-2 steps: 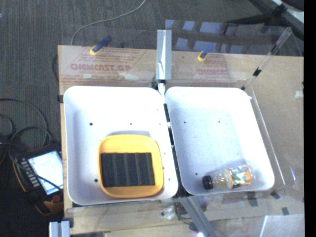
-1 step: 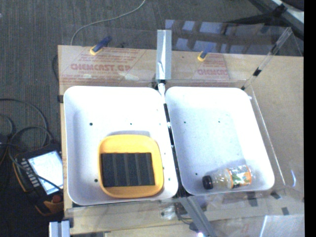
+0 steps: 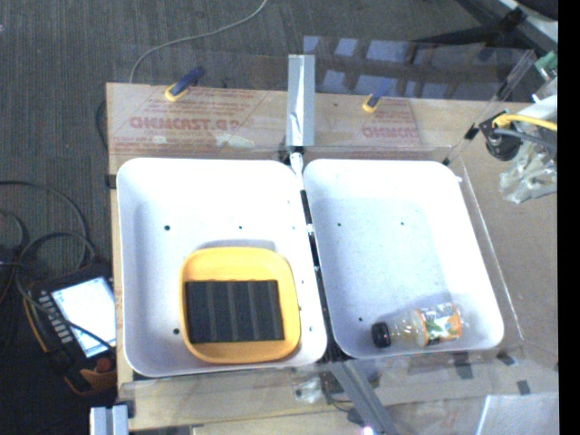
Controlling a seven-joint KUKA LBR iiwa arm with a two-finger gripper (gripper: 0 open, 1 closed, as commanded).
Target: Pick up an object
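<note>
Gripper [image 3: 528,178] sits at the far right, outside the bins, well apart from any object; finger state cannot be told. Bottle [image 3: 419,326] lies on its side in right bin [image 3: 390,198], near corner. Yellow tray [image 3: 240,304] rests in left bin [image 3: 181,188].

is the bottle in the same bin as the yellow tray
No, the bottle lies in the right bin, while the yellow tray sits in the left bin.

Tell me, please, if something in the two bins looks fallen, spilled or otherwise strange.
One thing stands out: the small bottle with a dark cap lies on its side near the front edge of the right bin, not upright. No spill shows around it. The yellow container in the left bin sits flat and looks normal.
</note>
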